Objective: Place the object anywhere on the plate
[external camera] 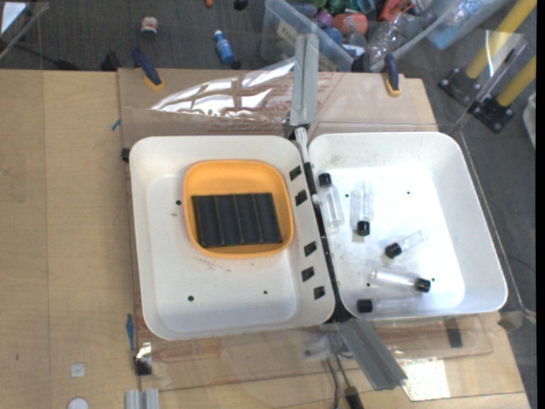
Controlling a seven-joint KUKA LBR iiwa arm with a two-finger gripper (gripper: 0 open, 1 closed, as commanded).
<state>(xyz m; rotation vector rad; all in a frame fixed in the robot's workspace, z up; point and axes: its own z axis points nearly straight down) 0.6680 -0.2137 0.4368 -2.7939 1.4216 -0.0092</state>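
Observation:
An orange plate (pixel 197 180) with a black ridged slab (pixel 236 219) lying on it sits in the upper middle of the left white bin (pixel 162 262). The right white bin (pixel 443 177) holds several clear plastic vials with black caps. One vial (pixel 330 201) lies by the divider and another vial (pixel 364 208) lies just right of it. A third vial (pixel 404 244) is near the middle. The largest vial (pixel 397 280) lies lower down, and a loose black cap (pixel 364 306) rests at the bin's front edge.
A row of black tabs (pixel 308 222) runs along the ridge between the bins. A grey metal bar (pixel 305 79) and a crinkled clear sheet (pixel 230 96) lie behind them. A tub of colourful toys (pixel 358 7) stands off the bench at the back.

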